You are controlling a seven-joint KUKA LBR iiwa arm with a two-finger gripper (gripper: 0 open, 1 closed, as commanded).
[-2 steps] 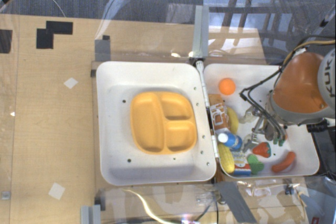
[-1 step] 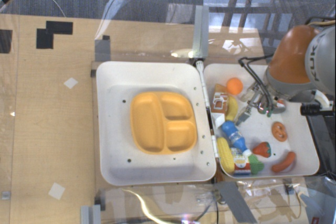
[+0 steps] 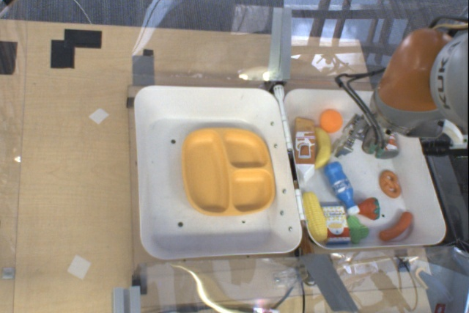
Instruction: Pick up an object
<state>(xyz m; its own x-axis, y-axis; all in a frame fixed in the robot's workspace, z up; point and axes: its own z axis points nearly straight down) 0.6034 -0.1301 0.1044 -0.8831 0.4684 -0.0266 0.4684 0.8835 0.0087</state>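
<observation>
Gripper (image 3: 350, 137) hung over right bin (image 3: 434, 220), finger state impossible to tell. Nearest targets: banana (image 3: 322, 146) just left, blue bottle (image 3: 339, 184) nearer. Risk: crowded toys; descent could nudge neighbours, grab nothing.

Two bins side by side: left bin (image 3: 157, 157) holds a divided tray (image 3: 227, 171) at centre; right bin (image 3: 432, 194) holds food items, bottle (image 3: 340, 185) mid-bin, corn (image 3: 314, 216) at near-left.
</observation>
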